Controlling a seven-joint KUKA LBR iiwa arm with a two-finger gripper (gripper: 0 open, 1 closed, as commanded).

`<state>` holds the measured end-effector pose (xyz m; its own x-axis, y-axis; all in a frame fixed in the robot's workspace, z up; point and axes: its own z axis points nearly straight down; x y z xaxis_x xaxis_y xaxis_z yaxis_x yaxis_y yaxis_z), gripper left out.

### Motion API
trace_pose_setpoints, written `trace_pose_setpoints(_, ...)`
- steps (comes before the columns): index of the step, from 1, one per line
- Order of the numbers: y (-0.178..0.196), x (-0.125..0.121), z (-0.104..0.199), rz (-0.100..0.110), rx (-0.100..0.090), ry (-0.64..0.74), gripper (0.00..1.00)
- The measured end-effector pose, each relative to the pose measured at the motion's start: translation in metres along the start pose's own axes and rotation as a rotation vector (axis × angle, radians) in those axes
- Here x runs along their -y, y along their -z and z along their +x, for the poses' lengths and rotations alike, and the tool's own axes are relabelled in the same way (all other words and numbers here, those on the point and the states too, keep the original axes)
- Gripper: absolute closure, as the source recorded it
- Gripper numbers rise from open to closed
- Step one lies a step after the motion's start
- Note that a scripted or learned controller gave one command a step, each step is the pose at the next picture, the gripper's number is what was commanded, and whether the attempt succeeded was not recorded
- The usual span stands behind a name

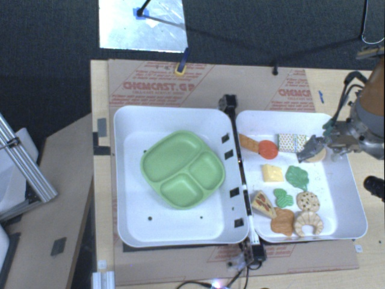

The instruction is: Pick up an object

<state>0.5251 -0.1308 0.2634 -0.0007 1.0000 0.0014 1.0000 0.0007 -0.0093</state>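
My gripper (313,149) hangs over the upper right part of the right bin (346,191), just right of a patterned wafer (291,142). A tan item (318,156) lies partly hidden under it. Toy food fills this bin: an orange carrot piece (248,141), a red tomato slice (269,150), a yellow cheese square (272,173), a green leaf (296,177), a small green piece (283,197), a cookie (307,201), a pizza slice (263,203), a brown bun (282,223) and a croissant (308,223).
The left bin (129,131) holds a green divided plate (180,168). A black divider with clips (236,161) runs between the bins. The arm's grey wrist (368,110) comes in from the right edge. Cardboard (162,83) lies under both bins.
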Motion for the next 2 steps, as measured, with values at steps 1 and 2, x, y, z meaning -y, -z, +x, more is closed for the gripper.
trace_pose_setpoints(1, 0.005, -0.002, 0.000, -0.010, 0.002, 0.002, 0.00)
trace_pose_setpoints(2, -0.057, -0.001, 0.004, -0.005, 0.000, 0.001, 0.00)
